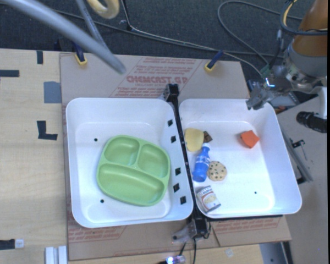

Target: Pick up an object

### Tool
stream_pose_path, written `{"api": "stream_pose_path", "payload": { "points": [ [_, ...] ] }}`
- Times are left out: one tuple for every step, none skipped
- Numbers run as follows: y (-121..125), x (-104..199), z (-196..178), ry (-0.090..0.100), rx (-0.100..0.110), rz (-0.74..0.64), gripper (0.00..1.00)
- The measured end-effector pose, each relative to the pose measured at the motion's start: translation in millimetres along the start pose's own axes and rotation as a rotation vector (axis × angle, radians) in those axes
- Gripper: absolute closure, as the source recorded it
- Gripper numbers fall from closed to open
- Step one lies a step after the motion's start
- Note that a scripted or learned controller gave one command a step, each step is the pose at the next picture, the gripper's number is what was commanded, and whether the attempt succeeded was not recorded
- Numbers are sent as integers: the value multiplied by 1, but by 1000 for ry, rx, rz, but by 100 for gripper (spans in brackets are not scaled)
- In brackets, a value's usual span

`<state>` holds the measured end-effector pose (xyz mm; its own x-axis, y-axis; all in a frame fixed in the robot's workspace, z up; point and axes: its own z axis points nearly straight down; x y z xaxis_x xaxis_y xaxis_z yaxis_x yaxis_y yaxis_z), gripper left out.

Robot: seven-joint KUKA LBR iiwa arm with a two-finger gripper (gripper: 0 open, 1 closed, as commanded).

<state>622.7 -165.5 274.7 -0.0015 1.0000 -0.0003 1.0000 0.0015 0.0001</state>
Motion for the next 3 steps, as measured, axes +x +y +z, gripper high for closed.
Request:
{"api": "stream_pose_path", "payload": {
  "points": [
    [-1, 61, 1, 1, 1, -5, 100],
    [3, 114, 10, 0, 2, -4, 100],
    [-16, 166, 15, 0, 3, -3, 100]
  ]
}}
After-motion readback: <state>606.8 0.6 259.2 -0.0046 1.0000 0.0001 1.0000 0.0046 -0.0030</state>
